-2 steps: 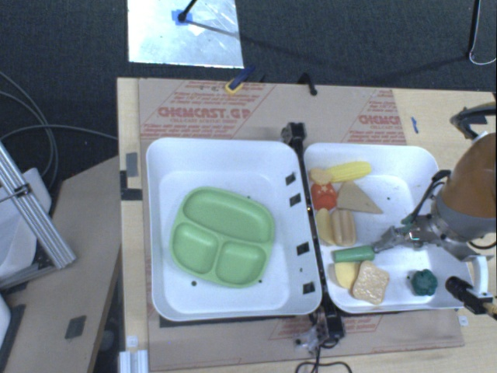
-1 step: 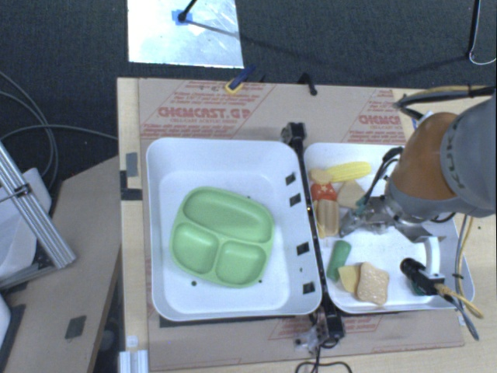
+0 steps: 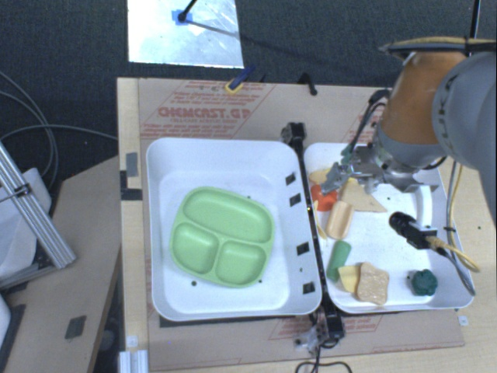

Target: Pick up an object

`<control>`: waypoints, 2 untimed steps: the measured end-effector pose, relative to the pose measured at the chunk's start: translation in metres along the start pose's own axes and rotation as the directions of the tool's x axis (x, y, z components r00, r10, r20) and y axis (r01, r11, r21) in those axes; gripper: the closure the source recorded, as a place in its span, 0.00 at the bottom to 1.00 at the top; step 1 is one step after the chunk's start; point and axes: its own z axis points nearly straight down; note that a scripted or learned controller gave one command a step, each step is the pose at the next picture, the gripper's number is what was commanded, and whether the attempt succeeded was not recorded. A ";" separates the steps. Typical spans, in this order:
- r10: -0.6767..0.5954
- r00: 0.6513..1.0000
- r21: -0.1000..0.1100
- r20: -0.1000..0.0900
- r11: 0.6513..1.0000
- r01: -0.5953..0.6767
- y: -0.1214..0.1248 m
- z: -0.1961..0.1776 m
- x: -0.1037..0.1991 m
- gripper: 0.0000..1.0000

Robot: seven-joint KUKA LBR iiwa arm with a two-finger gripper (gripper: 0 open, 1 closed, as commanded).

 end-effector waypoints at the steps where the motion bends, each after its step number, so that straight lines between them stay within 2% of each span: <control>1: 0.015 1.000 0.014 0.005 1.000 -0.015 0.029 0.061 -0.076 0.00; 2: 0.014 1.000 0.007 0.007 1.000 -0.014 0.072 0.091 -0.052 0.00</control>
